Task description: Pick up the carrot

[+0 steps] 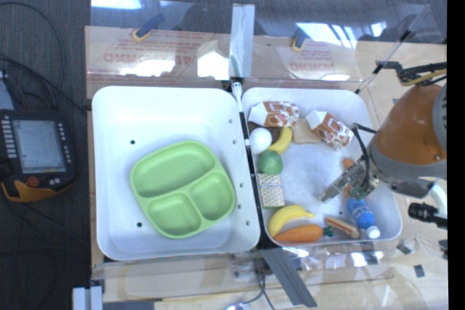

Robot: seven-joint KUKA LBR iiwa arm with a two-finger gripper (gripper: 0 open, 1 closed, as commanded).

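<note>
One carrot (298, 233); two bananas (290, 215).

Bright, even overhead light; glare on the clear panels (312, 36); slight softness.

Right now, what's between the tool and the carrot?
In the camera view, the hot dog lies between the tool and the carrot, with bare white bin floor above it.

A green three-compartment plastic plate (184, 188) lies in the left white bin (116, 112); a yellow toy banana (290, 215) lies near the right bin's front edge.
</note>
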